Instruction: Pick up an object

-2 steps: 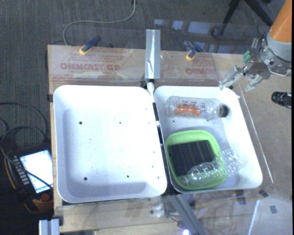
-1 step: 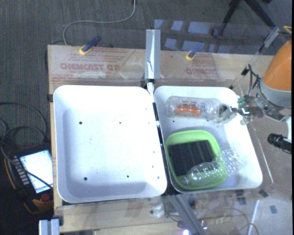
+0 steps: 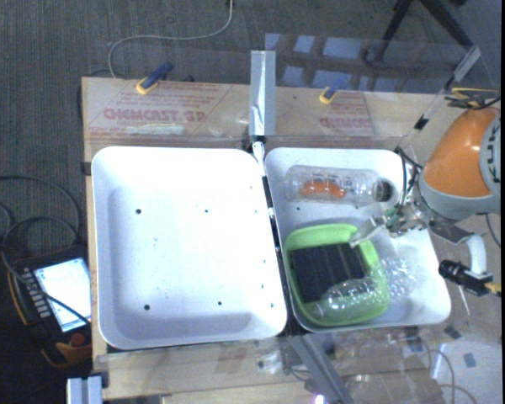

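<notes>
The right bin holds several objects. A clear plastic bottle with an orange label lies along its far side. A green tray-like container with a black block in it sits in the middle. A second clear, crumpled bottle lies across the green container's near right corner. My gripper hangs low over the green container's far right corner, just beside the black block. The grey arm with its orange band reaches in from the right.
The left white bin adjoins the right one along a central divider. A metal post stands behind the bins. Two clamps sit at the bench's far edge. Cables and a tablet lie on the floor to the left.
</notes>
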